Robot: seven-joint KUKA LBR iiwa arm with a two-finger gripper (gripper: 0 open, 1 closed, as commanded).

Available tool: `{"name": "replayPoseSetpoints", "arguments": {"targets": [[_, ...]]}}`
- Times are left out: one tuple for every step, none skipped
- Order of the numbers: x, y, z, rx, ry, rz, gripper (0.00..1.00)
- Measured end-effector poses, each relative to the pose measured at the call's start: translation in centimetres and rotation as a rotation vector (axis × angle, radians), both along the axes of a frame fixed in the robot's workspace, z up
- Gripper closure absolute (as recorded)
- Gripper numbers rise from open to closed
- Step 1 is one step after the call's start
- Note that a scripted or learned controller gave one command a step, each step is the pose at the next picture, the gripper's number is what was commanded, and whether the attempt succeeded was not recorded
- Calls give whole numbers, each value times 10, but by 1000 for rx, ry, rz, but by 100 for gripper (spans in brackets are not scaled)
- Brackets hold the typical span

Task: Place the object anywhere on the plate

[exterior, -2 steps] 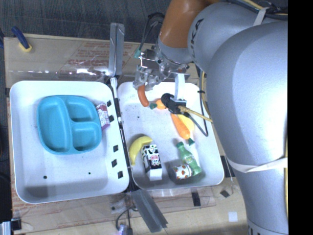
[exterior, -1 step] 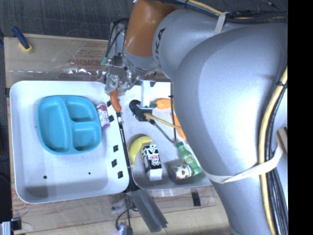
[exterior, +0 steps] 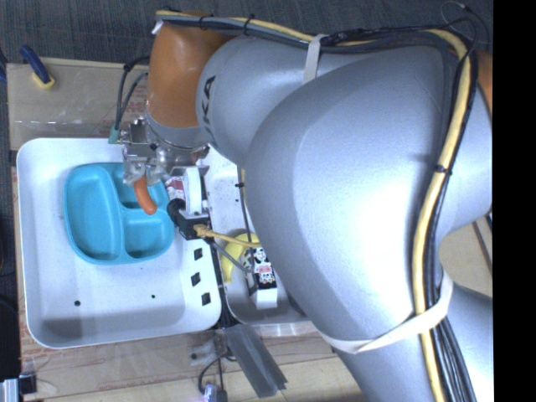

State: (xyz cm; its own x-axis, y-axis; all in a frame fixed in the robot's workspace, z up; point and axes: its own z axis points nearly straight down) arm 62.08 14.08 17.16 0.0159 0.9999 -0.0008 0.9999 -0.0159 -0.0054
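Claw (exterior: 144,182) gripping an orange carrot-like object (exterior: 146,198) between its fingers, above the blue divided plate (exterior: 96,224) in the left bin (exterior: 50,308).

The plate (exterior: 107,224) is bright blue and plain. The object (exterior: 145,198) is orange. The bin (exterior: 50,308) is white. The arm (exterior: 352,182) is grey with an orange band (exterior: 174,69).

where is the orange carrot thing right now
In the camera view, the orange carrot-like object hangs at the end effector, over the right part of the blue divided plate in the left white bin.
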Motion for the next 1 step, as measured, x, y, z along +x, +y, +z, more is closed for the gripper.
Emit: {"name": "replayPoseSetpoints", "arguments": {"targets": [[0, -1, 0, 0, 0, -1, 0]]}}
